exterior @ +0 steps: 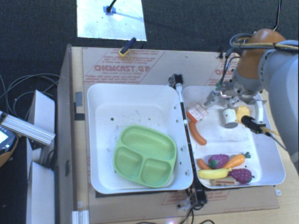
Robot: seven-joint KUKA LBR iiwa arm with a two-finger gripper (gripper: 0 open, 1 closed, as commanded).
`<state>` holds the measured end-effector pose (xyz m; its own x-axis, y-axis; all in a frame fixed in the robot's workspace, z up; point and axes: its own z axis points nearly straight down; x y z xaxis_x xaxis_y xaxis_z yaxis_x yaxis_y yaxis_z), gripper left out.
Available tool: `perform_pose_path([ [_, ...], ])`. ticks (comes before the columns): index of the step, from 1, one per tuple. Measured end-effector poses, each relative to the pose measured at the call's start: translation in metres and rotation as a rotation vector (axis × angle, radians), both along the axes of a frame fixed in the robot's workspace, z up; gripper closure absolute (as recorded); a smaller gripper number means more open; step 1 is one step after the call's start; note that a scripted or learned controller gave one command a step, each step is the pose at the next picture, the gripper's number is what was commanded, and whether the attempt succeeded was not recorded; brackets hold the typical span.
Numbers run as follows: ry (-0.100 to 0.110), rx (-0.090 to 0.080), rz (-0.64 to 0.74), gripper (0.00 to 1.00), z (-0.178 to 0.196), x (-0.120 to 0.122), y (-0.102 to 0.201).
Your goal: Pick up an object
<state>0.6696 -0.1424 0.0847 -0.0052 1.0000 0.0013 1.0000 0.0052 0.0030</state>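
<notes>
In the right-hand shallow white bin [273, 164], the grey arm's end effector [227, 97] hangs low near the far wall, just beside a small white cylinder [229, 117] and a yellow corn-shaped toy [242, 112], but nothing visibly sits in its grasp and I cannot tell how wide it stands (the wrist hides it), so the pick looks undone. Open floor lies mid-bin beside the orange sausage-shaped toy [197, 133], while the purple plastic grapes [241, 174] and yellow plastic banana [214, 173] crowd the near rim; the left bin [100, 125] holds a green divided plastic tray [145, 156].
</notes>
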Motion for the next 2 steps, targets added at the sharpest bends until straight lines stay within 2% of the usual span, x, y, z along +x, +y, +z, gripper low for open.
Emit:
perform_pose_path([
  [1, 0.001, -0.003, -0.003, 0.00, 0.000, -0.034, -0.025],
  [2, 0.002, -0.002, -0.004, 0.00, 0.000, -0.080, -0.032],
])
